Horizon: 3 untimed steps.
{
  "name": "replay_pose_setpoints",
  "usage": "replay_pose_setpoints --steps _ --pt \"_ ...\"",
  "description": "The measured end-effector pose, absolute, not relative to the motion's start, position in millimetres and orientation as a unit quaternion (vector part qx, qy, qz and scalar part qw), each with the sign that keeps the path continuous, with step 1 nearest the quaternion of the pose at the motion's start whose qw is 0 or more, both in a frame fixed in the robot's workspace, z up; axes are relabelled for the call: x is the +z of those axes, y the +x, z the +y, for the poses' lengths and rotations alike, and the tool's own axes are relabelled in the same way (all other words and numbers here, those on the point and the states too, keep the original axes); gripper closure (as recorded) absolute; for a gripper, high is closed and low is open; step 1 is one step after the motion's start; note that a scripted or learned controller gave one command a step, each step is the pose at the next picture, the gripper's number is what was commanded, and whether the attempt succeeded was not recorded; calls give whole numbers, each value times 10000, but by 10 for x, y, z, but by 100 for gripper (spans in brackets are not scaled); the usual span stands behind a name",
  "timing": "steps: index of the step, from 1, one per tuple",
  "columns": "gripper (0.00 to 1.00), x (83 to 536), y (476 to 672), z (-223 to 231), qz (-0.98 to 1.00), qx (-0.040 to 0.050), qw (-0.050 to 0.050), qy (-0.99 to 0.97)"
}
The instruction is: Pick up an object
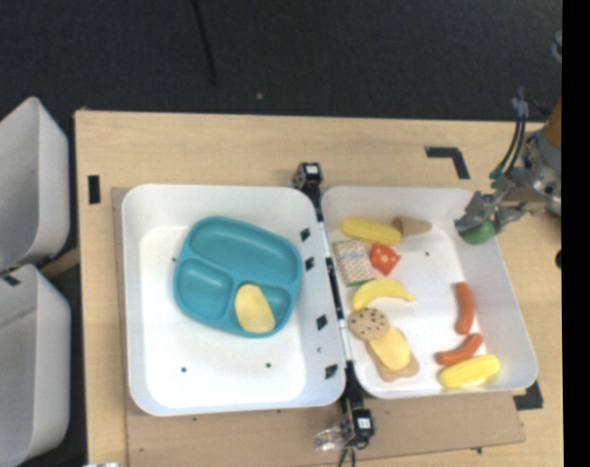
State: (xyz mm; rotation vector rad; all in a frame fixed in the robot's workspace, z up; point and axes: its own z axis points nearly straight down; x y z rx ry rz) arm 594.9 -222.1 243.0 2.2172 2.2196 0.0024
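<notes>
My gripper (480, 218) is over the far right corner of the right bin (514, 329), at the end of the arm coming in from the right. A small green object (477, 230) sits between its fingers at the tip, overlapping the bin's rim. The right bin holds several toy foods: a long yellow piece (370, 230), a tan cone (413, 227), a cracker (351, 259), a red strawberry (384, 258), a banana (383, 293), a cookie (368, 324), a yellow piece on toast (393, 352), two sausages (463, 306) (459, 349) and a yellow piece (468, 372).
The left bin (149, 358) holds a teal divided plate (217, 266) with a yellow lemon-like piece (254, 309) in its near compartment. Black clips run along the seam between the bins (324, 290). The wooden bench (198, 149) surrounds both bins.
</notes>
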Motion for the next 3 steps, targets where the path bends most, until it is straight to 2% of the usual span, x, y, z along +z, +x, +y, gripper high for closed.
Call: replay_pose_setpoints --steps 3 --pt "100 2244 6333 -672 7094 9 7 7049"
